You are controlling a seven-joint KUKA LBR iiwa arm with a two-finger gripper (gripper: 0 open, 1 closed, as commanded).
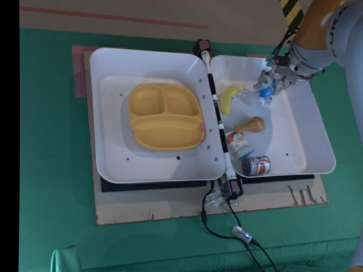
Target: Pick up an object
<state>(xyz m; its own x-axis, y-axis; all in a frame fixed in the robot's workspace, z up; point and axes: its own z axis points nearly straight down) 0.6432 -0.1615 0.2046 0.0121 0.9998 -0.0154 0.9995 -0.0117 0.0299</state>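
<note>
White right-hand bin (306,146) — gripper (271,84) over a clear, blue-capped bottle (256,98); its grasp can't be made out.

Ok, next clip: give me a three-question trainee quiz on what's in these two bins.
1. True or false: the yellow divided plastic tray lies in the left white bin.
2. Which item lies nearest the right white bin's front rim? A) yellow banana B) small round tin can C) brown pear-shaped toy
3. Fill in: the pincer is over the ___ bin.

Key: 1 true; 2 B; 3 right.
</note>
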